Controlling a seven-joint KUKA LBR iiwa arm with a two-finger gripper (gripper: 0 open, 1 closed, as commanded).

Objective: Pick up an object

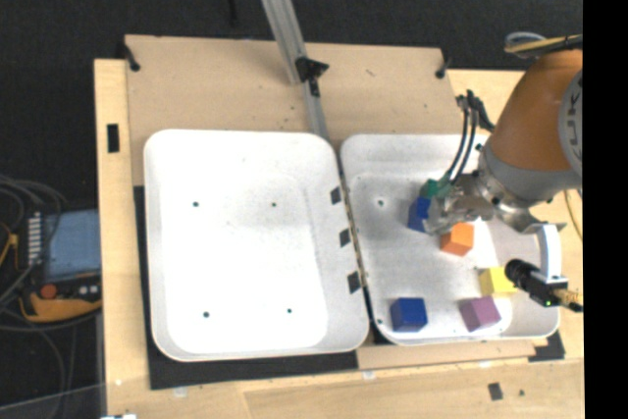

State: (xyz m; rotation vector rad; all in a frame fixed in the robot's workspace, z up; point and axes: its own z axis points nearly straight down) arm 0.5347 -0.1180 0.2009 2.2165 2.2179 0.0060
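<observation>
The right bin (392, 162) holds several small blocks. A blue block (420, 212) and a small green piece (433, 188) lie near its middle, with an orange block (457, 238) just to their right. My gripper (448, 209) hangs low over the gap between the blue and orange blocks, and its grey body hides part of each. Nearer the front edge are a yellow block (497, 282), a purple block (480, 313) and a second blue block (408, 313).
The left bin (240, 240) sits beside the right one, joined by clips along the shared wall. A slanted metal pole (280, 5) rises from behind the bins. My arm's orange band (535, 123) overhangs the right bin's far right corner.
</observation>
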